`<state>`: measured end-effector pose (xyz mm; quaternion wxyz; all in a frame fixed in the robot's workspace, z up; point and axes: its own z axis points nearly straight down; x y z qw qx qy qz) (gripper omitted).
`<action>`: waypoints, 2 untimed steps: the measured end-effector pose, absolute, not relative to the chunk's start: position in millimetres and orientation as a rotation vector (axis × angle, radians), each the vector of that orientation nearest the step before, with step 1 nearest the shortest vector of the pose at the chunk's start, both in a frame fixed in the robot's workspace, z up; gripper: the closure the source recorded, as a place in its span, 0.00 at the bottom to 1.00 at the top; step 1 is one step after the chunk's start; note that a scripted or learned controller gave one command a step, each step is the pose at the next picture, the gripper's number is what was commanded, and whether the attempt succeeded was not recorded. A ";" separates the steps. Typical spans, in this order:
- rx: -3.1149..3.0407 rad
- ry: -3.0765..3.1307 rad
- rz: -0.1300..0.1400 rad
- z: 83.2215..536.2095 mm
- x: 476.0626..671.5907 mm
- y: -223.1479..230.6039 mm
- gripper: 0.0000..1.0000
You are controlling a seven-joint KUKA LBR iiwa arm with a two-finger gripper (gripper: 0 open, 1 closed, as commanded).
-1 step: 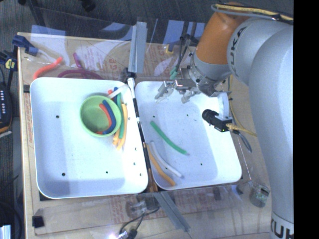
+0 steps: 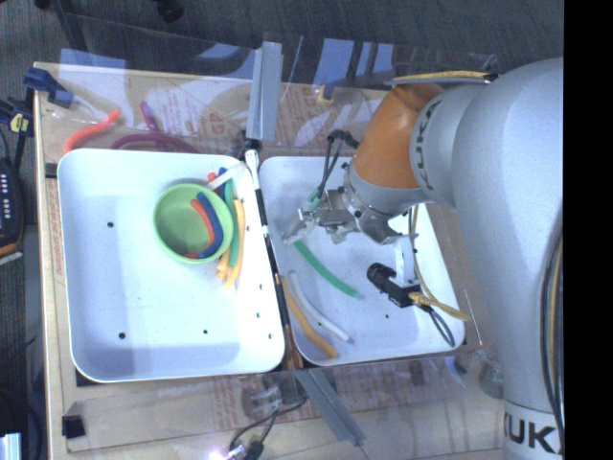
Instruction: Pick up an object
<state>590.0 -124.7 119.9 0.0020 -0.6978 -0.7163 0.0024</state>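
Just below the parted, empty fingers [image 2: 305,217] lies a green strip [image 2: 326,268], untouched.

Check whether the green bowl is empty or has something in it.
Not empty: the green bowl holds a curved red strip and a blue strip against its right inner wall.

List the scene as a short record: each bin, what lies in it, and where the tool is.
left bin: green bowl, with coloured sticks in it and along its right side
right bin: green stick, white stick, orange stick
tool: over the right bin, near the upper end of the green stick
grasp: cannot tell from this view
nearest target: green stick
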 end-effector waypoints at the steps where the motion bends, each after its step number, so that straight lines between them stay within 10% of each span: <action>1: -2.081 -2.357 0.004 93.2 558.8 -118.5 0.00; 2: -2.076 -2.365 0.009 103.5 559.2 -119.7 1.00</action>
